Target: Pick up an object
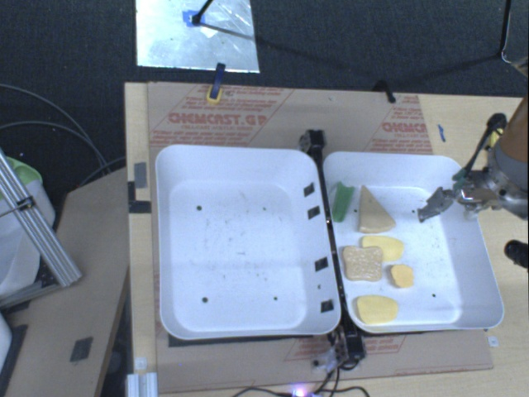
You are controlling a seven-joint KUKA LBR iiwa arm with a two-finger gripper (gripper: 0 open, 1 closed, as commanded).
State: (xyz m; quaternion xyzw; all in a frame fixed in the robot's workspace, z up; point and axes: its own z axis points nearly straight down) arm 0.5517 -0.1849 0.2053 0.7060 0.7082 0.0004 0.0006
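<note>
- The end effector (428, 211) hung over the right bin (471, 263), in the right middle of the frame, its grey fingers pointing left and down toward the bin floor.
- How far the fingers were parted could not be told from this view; nothing was seen between them.
- The arm (508, 172) came in from the right edge of the frame.
- The objects lay in the left half of the right bin, apart from the end effector.
- A green piece (340, 201) lay near the bin's left wall, toward the top.
- A tan wedge (374, 212) lay just right of the green piece.
- Below the wedge lay a yellow oval (384, 246), and left of and below that a rough square cracker (363, 263) touching it.
- A small orange-yellow chunk (402, 276) lay to the right of the cracker.
- A larger yellow piece (376, 308) lay near the bin's lower left corner.
- The left bin (182, 180) sat in the centre of the frame beside the right one, both on the desk (99, 222).
</note>
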